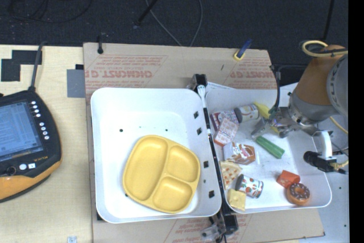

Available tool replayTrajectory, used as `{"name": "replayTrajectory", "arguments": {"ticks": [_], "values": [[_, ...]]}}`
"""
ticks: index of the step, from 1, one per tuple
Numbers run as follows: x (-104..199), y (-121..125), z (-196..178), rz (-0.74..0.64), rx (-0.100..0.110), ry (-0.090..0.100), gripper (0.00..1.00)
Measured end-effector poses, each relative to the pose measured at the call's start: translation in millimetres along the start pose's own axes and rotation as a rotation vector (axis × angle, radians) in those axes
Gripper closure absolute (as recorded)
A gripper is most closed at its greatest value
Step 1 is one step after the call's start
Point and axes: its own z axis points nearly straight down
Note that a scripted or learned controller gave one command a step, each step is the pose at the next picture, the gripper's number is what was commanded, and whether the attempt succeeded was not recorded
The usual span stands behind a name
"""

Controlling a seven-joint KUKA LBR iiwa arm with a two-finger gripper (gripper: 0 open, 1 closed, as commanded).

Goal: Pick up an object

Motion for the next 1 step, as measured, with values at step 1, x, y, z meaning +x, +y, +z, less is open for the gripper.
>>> {"name": "replayTrajectory", "arguments": {"ticks": [1], "values": [[-2.3, 43.4, 0.7, 0.001, 0.014, 0.003, 0.00]]}}
